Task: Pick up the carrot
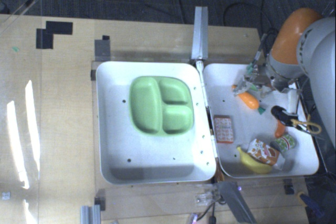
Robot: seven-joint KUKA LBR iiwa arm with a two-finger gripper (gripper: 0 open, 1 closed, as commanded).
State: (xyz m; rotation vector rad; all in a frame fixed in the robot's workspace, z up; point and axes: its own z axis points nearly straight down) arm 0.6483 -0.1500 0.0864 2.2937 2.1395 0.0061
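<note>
The carrot (250, 100), short and orange, lies in the right bin (227, 77) toward its far side. My gripper (251, 86) hangs right over the carrot's far edge, reaching in from the right. Its fingers are spread open, one tip to the left of the carrot's end and the other to the right. The carrot rests on the bin floor and I see nothing held between the fingers.
In the same bin lie a red card (223, 129), a banana (251, 161), a snack packet (263, 150), a green can (285, 142) and a small orange piece (280, 129). The left bin (110, 128) holds a green divided plate (160, 105).
</note>
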